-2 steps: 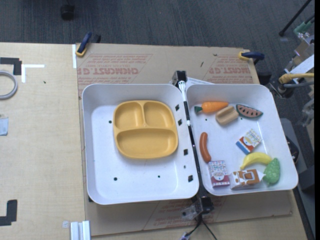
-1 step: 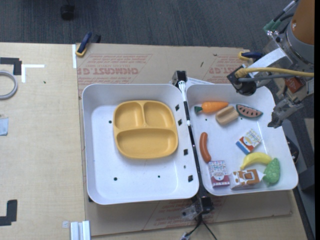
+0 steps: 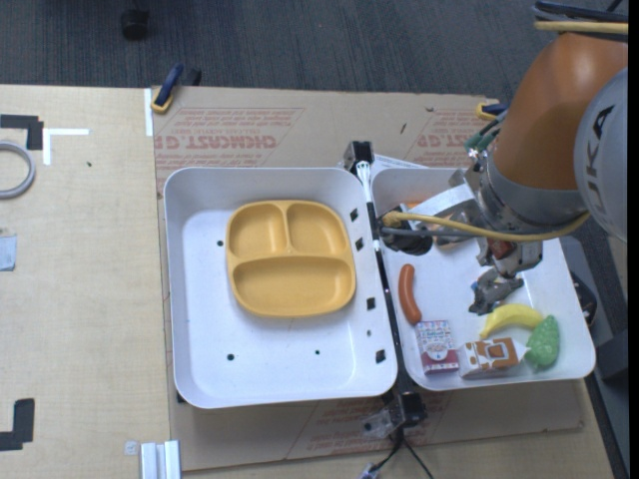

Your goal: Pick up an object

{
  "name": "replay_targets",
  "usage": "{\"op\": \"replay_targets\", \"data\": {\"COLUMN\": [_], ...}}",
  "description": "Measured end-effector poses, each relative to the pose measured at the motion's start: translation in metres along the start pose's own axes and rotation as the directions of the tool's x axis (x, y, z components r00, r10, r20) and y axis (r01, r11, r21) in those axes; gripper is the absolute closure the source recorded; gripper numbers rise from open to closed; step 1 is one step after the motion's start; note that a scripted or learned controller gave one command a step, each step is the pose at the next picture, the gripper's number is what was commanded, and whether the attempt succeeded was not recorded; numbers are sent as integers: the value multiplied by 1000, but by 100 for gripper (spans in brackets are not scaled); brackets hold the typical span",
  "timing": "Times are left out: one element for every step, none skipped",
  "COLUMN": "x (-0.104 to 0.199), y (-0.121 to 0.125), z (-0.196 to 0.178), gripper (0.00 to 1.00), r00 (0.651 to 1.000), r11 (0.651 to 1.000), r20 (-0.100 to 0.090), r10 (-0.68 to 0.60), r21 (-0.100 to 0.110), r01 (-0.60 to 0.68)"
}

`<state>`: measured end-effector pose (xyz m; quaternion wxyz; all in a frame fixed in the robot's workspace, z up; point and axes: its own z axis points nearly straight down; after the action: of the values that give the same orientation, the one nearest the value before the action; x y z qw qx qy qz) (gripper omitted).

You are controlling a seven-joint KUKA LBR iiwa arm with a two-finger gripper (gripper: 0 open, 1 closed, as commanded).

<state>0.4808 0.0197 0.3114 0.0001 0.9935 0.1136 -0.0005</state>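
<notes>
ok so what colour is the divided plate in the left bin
Yellow-orange, plain with no pattern; the divided plate shows clearly in the camera view.

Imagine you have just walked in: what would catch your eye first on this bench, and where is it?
The yellow divided plate stands out, alone in the left bin. Next comes the arm's orange band over the right bin, with the gripper just above a banana. Along that bin's near edge lie a sausage, two small cartons and a green toy.
</notes>
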Motion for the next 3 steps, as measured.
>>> {"op": "replay_targets", "data": {"x": [3,3,3], "y": [3,3,3], "z": [120,120,120], "gripper": [0,0,0], "r00": [986,986,986], "r11": [986,986,986], "r20": [1,1,1], "r10": [-169,-169,-169], "r21": [2,2,2], "r01": [169,169,169]}}
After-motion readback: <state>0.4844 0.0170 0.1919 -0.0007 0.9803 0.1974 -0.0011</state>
